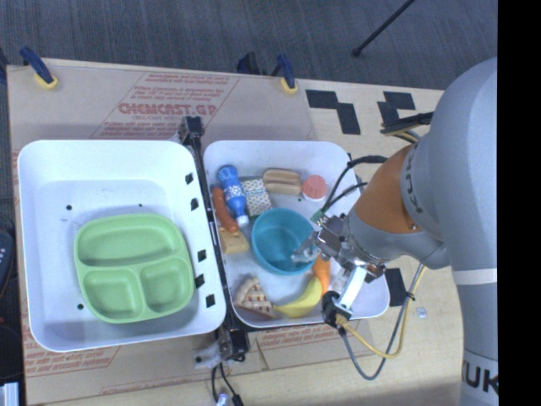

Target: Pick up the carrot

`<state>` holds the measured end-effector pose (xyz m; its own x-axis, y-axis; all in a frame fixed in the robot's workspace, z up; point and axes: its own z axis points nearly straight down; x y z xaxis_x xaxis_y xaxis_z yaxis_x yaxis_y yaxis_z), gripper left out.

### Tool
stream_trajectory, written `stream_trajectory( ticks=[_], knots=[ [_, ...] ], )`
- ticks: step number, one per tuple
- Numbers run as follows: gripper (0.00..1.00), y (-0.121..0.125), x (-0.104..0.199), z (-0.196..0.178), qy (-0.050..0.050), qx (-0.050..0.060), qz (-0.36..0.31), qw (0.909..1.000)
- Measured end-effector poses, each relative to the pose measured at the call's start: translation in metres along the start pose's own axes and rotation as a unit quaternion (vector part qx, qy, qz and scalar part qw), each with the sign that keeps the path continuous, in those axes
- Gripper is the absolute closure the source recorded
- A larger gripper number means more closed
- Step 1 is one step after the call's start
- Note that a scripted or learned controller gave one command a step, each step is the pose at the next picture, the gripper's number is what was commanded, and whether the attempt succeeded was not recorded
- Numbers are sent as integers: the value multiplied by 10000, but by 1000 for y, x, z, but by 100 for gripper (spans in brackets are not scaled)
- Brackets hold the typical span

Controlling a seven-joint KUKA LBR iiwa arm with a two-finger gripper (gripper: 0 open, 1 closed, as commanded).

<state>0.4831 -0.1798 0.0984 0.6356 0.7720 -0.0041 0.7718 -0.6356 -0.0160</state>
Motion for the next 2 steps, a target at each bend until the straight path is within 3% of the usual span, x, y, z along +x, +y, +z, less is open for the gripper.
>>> stream_trajectory(
  ticks=[1,2],
  knots=[
    [100,1,2,-12,18,16,-49,10000],
    [0,1,1,-11,6,23,-46,10000]
  ],
)
